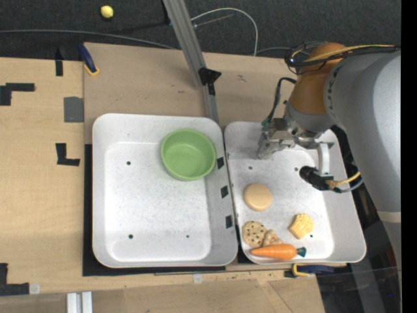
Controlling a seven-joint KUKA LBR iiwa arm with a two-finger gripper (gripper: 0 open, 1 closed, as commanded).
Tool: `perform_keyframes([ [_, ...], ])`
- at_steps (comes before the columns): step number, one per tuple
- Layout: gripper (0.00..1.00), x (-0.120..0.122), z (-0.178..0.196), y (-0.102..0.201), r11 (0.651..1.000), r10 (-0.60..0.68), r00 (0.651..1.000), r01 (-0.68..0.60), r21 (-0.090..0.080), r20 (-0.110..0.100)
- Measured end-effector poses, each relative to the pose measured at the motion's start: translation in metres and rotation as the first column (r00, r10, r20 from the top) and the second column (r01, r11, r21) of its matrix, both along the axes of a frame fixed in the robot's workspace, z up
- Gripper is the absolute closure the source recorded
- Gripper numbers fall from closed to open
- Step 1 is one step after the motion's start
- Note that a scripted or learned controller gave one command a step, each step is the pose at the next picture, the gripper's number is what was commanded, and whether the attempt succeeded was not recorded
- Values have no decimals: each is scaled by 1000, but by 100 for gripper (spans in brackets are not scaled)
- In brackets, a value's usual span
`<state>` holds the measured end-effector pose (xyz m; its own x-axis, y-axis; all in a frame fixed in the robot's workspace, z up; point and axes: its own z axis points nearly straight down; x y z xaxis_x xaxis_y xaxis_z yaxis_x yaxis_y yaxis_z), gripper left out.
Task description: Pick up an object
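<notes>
Hand held low over the right bin's far-left corner

The hand was seen above the right bin; whether it was released or clenched could not be told. A round bun, cookie, cheese wedge and carrot lay toward the near edge. A green bowl was set in the left bin, at its far-right corner.

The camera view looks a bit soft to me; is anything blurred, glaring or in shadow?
Camera view: even, flat light; the white bins look bright but not blown out; the green bowl throws only a faint shadow; the arm's grey bulk at right is soft; the gripper is reasonably sharp.
</notes>
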<state>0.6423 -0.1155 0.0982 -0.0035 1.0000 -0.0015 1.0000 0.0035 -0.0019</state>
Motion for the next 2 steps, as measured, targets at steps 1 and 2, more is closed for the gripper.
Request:
perform_keyframes([
  [1,100,3,63,2,1000,-1,1000,1,1,7],
  [2,100,-5,117,-1,1000,-3,1000,3,1,6],
])
